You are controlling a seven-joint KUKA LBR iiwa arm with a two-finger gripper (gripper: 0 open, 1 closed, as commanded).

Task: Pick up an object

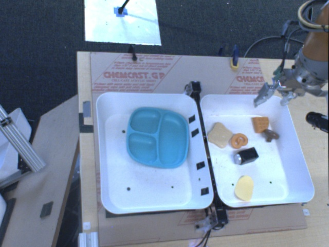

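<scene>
Nothing picked yet; the gripper (274, 93) hangs open and empty at upper right, above the orange cracker (260, 123); the grab is still ahead.

Stuff sitting loose in my right bin: orange cracker (260, 123), brown bit (270, 135), tan slice (220, 135) touching an orange ring (238, 140), black can (247, 155) on its side, yellow chip (244, 188).
</scene>
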